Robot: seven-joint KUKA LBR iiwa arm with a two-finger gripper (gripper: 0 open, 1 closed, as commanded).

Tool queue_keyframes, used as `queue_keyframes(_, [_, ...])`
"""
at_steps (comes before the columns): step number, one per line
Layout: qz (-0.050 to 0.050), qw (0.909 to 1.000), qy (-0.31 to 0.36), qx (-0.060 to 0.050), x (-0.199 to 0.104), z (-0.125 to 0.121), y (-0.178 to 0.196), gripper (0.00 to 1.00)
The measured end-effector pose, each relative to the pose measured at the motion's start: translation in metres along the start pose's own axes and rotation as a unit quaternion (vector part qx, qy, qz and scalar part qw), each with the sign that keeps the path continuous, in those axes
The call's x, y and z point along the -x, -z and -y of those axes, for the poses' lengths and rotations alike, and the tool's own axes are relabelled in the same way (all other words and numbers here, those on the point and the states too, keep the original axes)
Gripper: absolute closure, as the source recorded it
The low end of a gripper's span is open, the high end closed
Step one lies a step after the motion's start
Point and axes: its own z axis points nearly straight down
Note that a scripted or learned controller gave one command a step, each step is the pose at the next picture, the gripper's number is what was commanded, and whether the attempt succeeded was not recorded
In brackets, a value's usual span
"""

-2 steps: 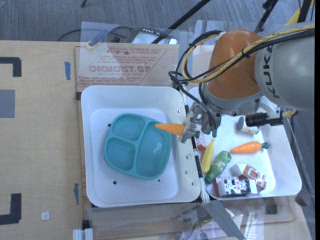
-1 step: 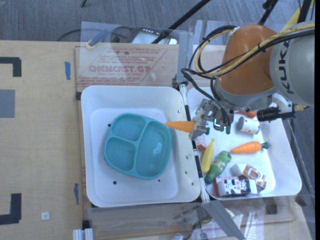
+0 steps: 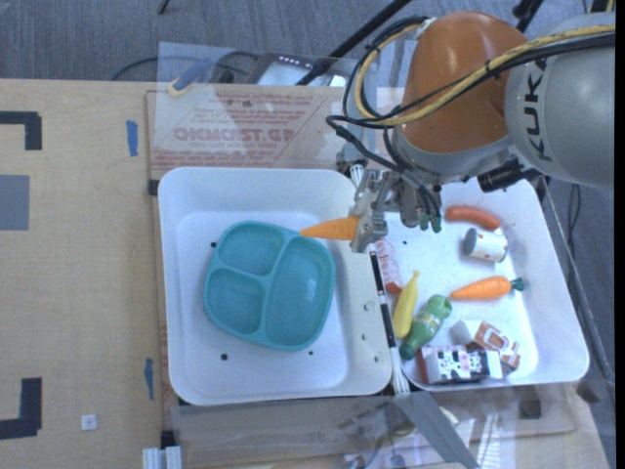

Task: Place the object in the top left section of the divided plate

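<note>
Camera view shows my fingers (image 3: 369,231) clenched on an orange carrot (image 3: 332,229) sticking out to their left above the plate (image 3: 269,283), so I'd carry it farther left before releasing.

A pale orange carrot piece (image 3: 332,229) sits at the metal-grey fingers (image 3: 370,225), a teal divided plate (image 3: 270,283) in a white bin (image 3: 186,262) left of them, a yellow banana (image 3: 406,304) below.
</note>
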Motion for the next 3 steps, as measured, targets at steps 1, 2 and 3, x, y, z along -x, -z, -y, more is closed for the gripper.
queue_keyframes(1, [-0.003, 0.9935, -0.114, -0.001, -0.033, 0.002, -0.009, 1.00])
queue_keyframes(2, [-0.001, 0.9990, -0.044, 0.000, -0.016, -0.022, 0.002, 1.00])
queue_keyframes(3, [-0.003, 0.9934, 0.114, 0.000, -0.052, -0.045, 0.026, 1.00])
